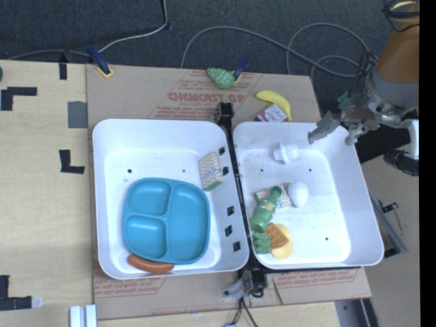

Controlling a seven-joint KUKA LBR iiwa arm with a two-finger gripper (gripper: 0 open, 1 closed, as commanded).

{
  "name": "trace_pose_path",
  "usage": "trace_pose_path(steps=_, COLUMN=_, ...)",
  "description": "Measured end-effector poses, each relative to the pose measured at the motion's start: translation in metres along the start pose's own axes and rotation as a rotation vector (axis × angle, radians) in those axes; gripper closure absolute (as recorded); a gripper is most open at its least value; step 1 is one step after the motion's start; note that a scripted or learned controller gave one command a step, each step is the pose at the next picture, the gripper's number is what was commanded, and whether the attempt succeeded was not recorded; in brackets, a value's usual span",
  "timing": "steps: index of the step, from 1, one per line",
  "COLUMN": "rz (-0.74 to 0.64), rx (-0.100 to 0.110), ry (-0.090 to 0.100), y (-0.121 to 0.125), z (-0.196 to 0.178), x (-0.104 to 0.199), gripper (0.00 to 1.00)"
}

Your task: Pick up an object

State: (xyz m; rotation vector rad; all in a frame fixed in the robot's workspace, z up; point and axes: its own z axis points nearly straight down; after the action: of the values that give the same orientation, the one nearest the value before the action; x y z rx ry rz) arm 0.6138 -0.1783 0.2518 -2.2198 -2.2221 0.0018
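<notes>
Nearest the lens, an orange sausage (150, 264) lay along the front wall of the left bin (109, 182), just touching the front edge of a blue divided plate (166, 219). A small patterned block (212, 169) leaned near that bin's right wall, beyond the plate.

The right bin (354, 210) held a cluster at its front left: a green bottle-shaped item (264, 212), with a yellow and orange toy (279, 240) just in front of it and a white egg-shaped object (298, 194) beside it. A white piece (286, 154), possibly a cap or small cup, sat apart toward the far wall.

Outside the bins, on the cardboard sheet (136, 94), a banana (275, 103), a green item (221, 78) and a small packet (274, 114) were noted behind the right bin.

The gripper (335, 131) was positioned over the far right corner of the right bin, above the rim and well apart from the objects inside. Its two fingers were spread apart, one (320, 131) angled toward the bin, and nothing was seen between them. No object was lifted; all items rested on the bin floors.
</notes>
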Motion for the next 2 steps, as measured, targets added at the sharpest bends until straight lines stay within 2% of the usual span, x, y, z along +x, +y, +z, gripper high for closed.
trace_pose_path(steps=1, rz=-0.001, rx=0.004, ry=0.002, y=-0.019, z=0.154, x=0.046, gripper=0.00)
trace_pose_path(steps=2, rz=0.000, rx=-0.005, ry=-0.002, y=-0.031, z=0.165, x=0.084, gripper=0.00)
